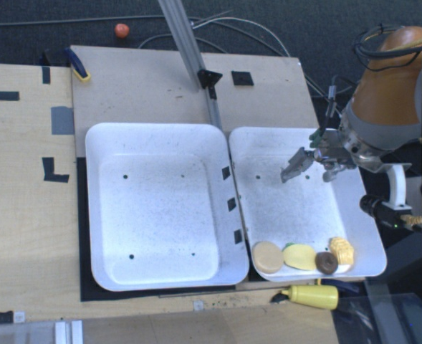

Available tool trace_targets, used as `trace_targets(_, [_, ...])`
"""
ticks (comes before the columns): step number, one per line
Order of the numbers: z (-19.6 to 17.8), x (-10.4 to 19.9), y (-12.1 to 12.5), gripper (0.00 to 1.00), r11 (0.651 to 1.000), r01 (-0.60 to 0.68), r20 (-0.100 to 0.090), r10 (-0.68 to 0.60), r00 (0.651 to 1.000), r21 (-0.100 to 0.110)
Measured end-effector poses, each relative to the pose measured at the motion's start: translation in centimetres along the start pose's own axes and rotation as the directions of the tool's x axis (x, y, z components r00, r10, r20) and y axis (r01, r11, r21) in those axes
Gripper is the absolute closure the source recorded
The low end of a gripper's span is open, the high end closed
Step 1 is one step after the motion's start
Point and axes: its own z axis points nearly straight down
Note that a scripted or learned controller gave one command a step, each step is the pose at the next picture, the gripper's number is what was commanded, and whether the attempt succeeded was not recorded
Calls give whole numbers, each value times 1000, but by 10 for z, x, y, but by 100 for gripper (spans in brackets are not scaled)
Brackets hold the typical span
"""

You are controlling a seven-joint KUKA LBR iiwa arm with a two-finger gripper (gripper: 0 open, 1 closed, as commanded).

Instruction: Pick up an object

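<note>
My gripper (312, 170) hovers over the upper middle of the right bin (253, 192), with its fingers spread open and nothing between them. Several small objects lie along that bin's front edge, well below the gripper. They are a tan round disc (268, 257), a pale yellow-green piece (299, 256), a dark brown round piece (327, 263) and a yellow ridged piece (342, 250). The grey and orange arm comes in from the right.
The left bin (96, 192) sits beside the right one. A yellow-handled tool (313, 296) lies just outside the right bin's front rim. A slanted metal pole (189, 49) stands behind the bins. A red ball (122, 29) lies far back.
</note>
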Motion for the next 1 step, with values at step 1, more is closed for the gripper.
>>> trace_targets(1, [85, 35, -38, 0, 1000, 1, -1, -1, 1000, 6])
